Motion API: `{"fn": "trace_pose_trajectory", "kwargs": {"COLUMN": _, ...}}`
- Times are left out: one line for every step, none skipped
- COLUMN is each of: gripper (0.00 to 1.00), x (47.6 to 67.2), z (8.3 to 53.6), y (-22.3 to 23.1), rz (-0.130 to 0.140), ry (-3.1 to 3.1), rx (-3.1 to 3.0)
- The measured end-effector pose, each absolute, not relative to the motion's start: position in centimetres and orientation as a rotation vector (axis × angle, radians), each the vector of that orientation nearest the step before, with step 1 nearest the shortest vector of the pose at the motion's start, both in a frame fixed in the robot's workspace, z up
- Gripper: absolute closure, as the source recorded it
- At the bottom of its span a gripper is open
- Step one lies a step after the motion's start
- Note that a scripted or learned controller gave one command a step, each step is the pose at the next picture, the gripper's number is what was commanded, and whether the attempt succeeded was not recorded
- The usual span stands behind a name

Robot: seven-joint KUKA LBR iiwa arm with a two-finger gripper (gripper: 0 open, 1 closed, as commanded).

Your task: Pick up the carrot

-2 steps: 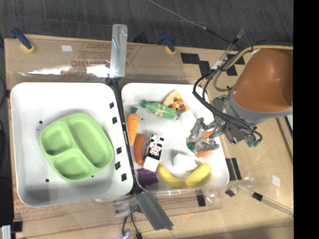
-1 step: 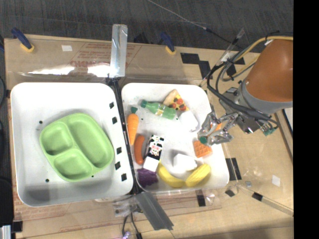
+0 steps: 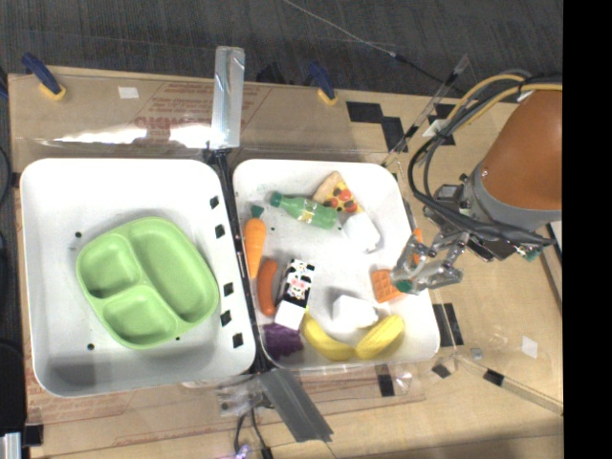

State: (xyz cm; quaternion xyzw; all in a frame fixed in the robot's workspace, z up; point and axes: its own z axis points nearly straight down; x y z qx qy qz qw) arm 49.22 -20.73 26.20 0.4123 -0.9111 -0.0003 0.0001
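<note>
We count two white bins: left bin (image 3: pixel 38 256) w/ one green divided plate (image 3: pixel 145 280), three compartments. Right bin (image 3: pixel 397 194) is crowded: one carrot (image 3: pixel 254 247), one green bottle (image 3: pixel 306 209), one pizza slice (image 3: pixel 337 192), one banana (image 3: pixel 354 338), one small carton w/ cow-spot print (image 3: pixel 298 282), one reddish sausage-like piece (image 3: pixel 269 286), one purple item (image 3: pixel 283 338), two white lumps, approx. (image 3: pixel 350 311), plus one orange piece (image 3: pixel 384 285) at the 3 o'clock wall.

The carrot lies lengthwise along the right bin's 9 o'clock wall, tip toward 6, just beside the sausage piece, well apart from the gripper.

The gripper (image 3: pixel 418 271) hangs over the right bin's 3 o'clock rim, near the orange piece. Can't tell if the jaws are open or shut; too cluttered w/ cables and metal. Nothing seen between them.

Hard to make out: purple item is partly under the banana; the arm's upper part is cut off at 3 o'clock. Bottle label is unreadable. Faint red print on the cardboard at 12 o'clock, not legible.
</note>
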Motion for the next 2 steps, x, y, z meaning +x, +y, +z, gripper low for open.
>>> {"fn": "trace_pose_trajectory", "kwargs": {"gripper": 1.00, "x": 50.7, "z": 22.9, "y": -18.3, "rz": -0.004, "ry": -2.792, "rx": 1.437}}
{"fn": "trace_pose_trajectory", "kwargs": {"gripper": 1.00, "x": 52.1, "z": 20.6, "y": -17.0, "rz": -0.006, "ry": -2.526, "rx": 1.865}}
